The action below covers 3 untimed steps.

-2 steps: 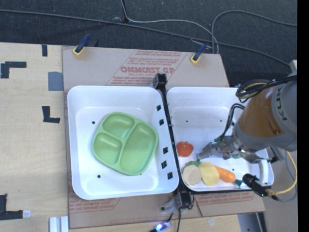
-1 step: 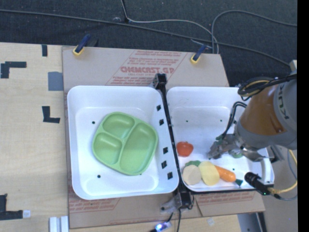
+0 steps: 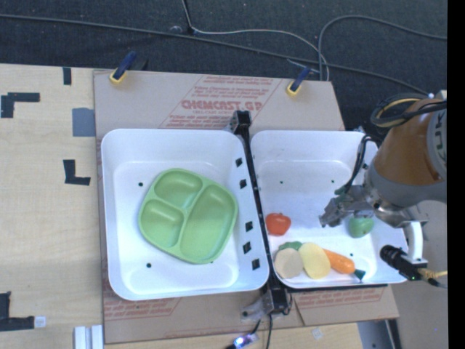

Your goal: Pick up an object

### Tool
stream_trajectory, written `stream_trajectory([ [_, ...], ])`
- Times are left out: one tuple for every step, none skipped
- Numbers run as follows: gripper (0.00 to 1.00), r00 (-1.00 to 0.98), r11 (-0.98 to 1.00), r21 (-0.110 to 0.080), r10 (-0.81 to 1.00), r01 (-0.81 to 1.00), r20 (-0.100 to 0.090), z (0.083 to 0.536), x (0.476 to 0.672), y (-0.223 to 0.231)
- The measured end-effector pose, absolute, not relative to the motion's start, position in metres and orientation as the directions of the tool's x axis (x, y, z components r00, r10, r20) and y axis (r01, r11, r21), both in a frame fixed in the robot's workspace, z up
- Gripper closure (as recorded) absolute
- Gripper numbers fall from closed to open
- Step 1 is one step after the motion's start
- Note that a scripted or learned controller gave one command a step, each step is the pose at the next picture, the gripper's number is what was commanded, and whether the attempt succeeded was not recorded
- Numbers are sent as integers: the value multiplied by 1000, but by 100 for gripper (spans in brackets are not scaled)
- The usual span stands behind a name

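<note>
My gripper [image 3: 336, 214] hangs low over the right part of the right bin [image 3: 305, 147], reaching in from the right. A round green object [image 3: 360, 227] lies just to its right, partly under the wrist; I cannot tell if they touch. A red tomato-like piece [image 3: 277, 224] sits about a hand's width left of the gripper. Along the bin's front wall lie a beige piece [image 3: 288, 263], a yellow piece [image 3: 315, 260] and an orange carrot [image 3: 339, 262], pressed side by side.
The left bin [image 3: 116, 195] holds a green divided plate [image 3: 189, 215]. A black divider [image 3: 251, 195] with clips runs between the bins. The grey arm with its orange band [image 3: 410, 155] covers the right bin's right edge.
</note>
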<state>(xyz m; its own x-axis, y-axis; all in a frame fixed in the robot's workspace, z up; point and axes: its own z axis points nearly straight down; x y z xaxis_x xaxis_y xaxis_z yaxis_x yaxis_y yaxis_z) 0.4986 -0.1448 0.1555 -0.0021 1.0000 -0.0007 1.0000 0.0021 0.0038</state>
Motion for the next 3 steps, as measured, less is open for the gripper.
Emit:
stream_trajectory([
  [100,-1,1,5,1000,1000,-2,216,504,-150],
  [100,-2,2,5,1000,1000,-2,279,509,-153],
  [100,-6,6,-1,1000,1000,1,280,526,-105],
])
